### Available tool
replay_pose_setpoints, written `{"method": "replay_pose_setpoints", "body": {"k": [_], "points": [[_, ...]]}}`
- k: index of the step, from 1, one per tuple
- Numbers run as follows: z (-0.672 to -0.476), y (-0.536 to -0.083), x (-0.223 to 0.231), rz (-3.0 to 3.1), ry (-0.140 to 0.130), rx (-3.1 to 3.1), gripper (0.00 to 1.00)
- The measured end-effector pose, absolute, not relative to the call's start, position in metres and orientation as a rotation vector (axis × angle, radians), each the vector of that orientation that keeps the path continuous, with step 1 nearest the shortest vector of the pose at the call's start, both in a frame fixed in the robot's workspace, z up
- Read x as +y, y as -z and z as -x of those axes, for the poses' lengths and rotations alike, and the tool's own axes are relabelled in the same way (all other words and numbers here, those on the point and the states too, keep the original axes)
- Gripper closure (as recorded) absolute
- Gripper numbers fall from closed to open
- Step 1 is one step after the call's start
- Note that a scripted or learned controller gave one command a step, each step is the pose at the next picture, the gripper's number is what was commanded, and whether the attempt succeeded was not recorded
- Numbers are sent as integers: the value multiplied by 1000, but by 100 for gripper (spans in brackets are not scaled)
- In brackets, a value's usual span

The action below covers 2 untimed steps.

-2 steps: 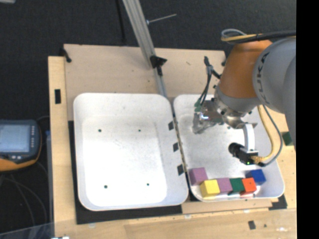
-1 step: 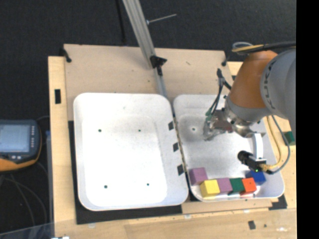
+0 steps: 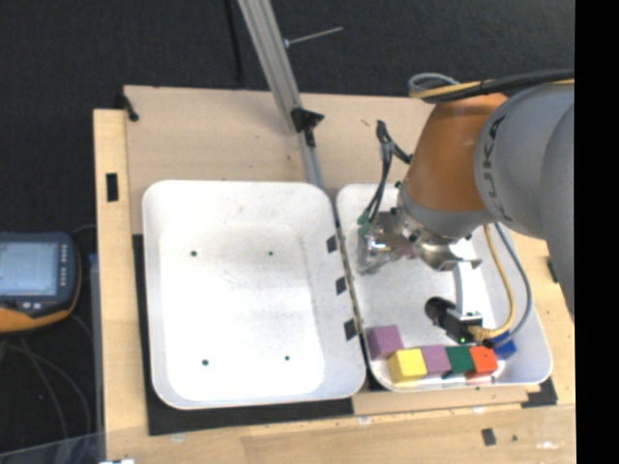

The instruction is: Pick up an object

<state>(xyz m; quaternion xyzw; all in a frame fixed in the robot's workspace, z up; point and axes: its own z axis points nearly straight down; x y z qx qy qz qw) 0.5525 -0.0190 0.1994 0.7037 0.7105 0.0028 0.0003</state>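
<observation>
Your candidates sit in a tight row along the right bin's [image 3: 542, 356] near rim, at about six o'clock from the wrist: a purple block [image 3: 385, 338], a yellow block [image 3: 408, 363], a paler purple block [image 3: 436, 360], then a green block [image 3: 457, 357] and an orange block [image 3: 483, 362], each touching the one beside it. The gripper [image 3: 372, 250] hangs well apart from them at the bin's ten o'clock corner; you cannot tell how wide it stands, and nothing shows in its grasp. Go for the darker purple block, I'd judge (it stands a little proud of the row), coming straight down so neighbours aren't nudged. The blocks look hard, matte and square-edged, which should grip well; the bin is smooth white plastic with rounded corners. The left bin [image 3: 242, 278] lies at nine o'clock.
</observation>
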Motion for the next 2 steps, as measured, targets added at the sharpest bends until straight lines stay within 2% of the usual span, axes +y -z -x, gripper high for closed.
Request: {"method": "replay_pose_setpoints", "body": {"k": [1,2], "points": [[-567,-196,29,-2214,-3,2230,100],[-556,-206,78,-2213,-4,2231,100]]}}
